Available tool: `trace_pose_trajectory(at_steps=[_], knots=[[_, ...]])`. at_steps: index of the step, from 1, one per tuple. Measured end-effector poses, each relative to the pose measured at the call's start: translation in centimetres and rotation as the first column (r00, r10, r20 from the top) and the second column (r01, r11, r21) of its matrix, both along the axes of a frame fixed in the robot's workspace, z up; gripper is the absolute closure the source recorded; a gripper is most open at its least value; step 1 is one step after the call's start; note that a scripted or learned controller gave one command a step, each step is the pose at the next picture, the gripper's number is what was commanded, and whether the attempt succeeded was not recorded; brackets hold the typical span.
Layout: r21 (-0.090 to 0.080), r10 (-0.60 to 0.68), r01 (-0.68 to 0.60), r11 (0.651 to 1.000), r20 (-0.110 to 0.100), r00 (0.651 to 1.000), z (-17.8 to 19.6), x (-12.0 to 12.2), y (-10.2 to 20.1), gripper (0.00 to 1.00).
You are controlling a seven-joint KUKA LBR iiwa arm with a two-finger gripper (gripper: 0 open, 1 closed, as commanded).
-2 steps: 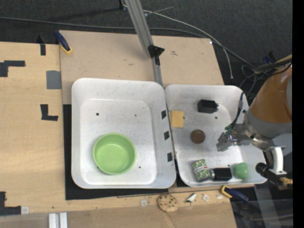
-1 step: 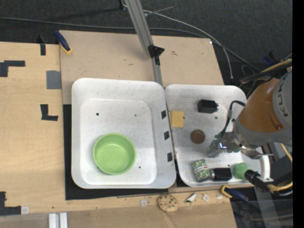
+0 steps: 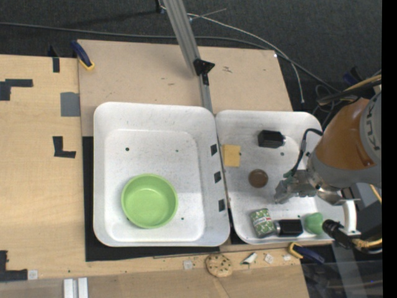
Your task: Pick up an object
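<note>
The right bin [image 3: 248, 121] holds a black block [image 3: 270, 139] at the back, a tan square sponge [image 3: 231, 155] by its left wall, and a brown round piece [image 3: 258, 179] in the middle. Along its front edge lie a green patterned packet [image 3: 262, 222], a black cylinder [image 3: 288, 228] and a green rounded object [image 3: 314, 222]. My gripper [image 3: 286, 189] hangs low over the bin's right half, just right of the brown piece and above the black cylinder. Nothing shows between its fingers.
The left bin [image 3: 111, 123] holds a green bowl [image 3: 149, 200] at its front. A cookie [image 3: 218, 265] and small white scraps [image 3: 249, 259] lie on the bench in front of the bins. A metal pole [image 3: 183, 33] slants in from the back.
</note>
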State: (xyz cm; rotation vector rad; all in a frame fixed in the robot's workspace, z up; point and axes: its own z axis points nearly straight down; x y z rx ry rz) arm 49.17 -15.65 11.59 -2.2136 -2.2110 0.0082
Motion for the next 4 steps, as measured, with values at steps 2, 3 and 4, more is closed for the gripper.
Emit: trace_pose_trajectory(at_steps=[2, 3, 4], knots=[[-0.005, 0.002, -0.002, 1.0, 0.016, 1.0, 12.5, 1.4, 0.0, 1.0], [-0.006, 0.002, -0.002, 1.0, 0.015, 1.0, 16.4, 1.4, 0.0, 1.0], [-0.005, 0.007, -0.007, 1.0, 0.012, 1.0, 16.4, 2.8, 5.8, 1.0]])
